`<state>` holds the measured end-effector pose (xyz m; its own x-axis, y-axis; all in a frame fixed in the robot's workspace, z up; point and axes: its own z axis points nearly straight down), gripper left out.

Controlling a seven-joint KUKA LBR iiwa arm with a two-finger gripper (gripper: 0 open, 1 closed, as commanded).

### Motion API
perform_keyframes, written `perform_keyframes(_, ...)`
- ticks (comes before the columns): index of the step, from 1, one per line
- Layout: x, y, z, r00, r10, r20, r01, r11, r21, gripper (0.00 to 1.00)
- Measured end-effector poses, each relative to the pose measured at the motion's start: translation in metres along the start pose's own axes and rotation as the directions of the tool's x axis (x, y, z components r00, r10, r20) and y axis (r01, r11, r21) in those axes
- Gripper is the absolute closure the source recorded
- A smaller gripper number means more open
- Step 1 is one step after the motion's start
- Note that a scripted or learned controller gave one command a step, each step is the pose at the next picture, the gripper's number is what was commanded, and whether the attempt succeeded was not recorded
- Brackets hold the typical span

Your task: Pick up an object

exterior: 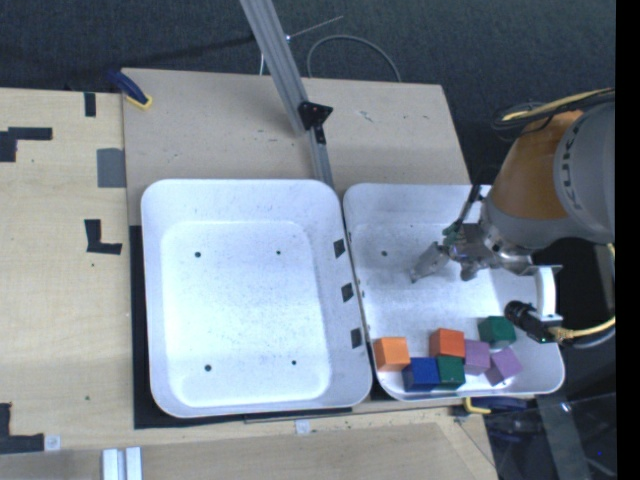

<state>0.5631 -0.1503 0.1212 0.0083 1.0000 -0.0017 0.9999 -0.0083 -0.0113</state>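
Just blocks (448, 358) clustered along right bin's (400, 218) near edge, orientations unclear

One overhead camera looks slantwise down on both bins (345, 268).

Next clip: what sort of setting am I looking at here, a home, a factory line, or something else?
Most likely a robotics lab test bench. Two shallow white bins sit side by side on a plywood board, small coloured blocks are heaped in the right bin, and a grey and orange arm reaches in over them.
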Motion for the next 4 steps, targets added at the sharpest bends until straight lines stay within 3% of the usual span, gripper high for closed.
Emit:
perform_keyframes(1, -0.016, -0.039, 0.032, 1.000, -0.006, -0.002, 0.006, 1.000, -0.005, 0.00)
perform_keyframes(2, -0.048, -0.034, -0.138, 1.000, -0.008, 0.002, 0.008, 1.000, -0.018, 0.00)
perform_keyframes(3, 0.004, -0.040, 0.032, 1.000, -0.009, -0.001, 0.009, 1.000, -0.009, 0.00)
perform_keyframes(4, 0.050, -0.039, 0.030, 1.000, -0.013, -0.004, 0.013, 1.000, -0.008, 0.00)
